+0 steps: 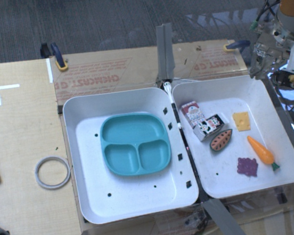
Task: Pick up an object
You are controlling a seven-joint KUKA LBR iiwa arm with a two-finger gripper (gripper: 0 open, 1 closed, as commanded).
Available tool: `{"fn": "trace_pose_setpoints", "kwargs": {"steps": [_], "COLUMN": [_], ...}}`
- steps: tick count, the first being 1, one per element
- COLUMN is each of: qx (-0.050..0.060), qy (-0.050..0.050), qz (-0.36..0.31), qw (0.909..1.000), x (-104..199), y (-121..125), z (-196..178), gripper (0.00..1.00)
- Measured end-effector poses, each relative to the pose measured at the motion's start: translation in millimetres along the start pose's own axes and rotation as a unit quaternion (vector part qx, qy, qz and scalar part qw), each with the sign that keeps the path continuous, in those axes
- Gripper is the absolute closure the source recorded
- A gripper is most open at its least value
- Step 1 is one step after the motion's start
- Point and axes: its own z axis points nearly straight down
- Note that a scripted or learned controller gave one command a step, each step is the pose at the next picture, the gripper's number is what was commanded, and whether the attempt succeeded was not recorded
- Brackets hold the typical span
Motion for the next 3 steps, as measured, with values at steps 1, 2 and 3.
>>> {"fn": "trace_pose_setpoints", "kwargs": {"steps": [1, 2, 3], "qx": [0.001, 0.001, 0.003], "qy": [0.0, 0.0, -0.002], "qz": [0.155, 0.383, 0.381], "qw": [0.9879, 0.9235, 0.9248], "x": [-25, -46, -45], "y": [43, 26, 25], "z": [32, 57, 49], "gripper": [0.0, 0.0, 1.0]}}
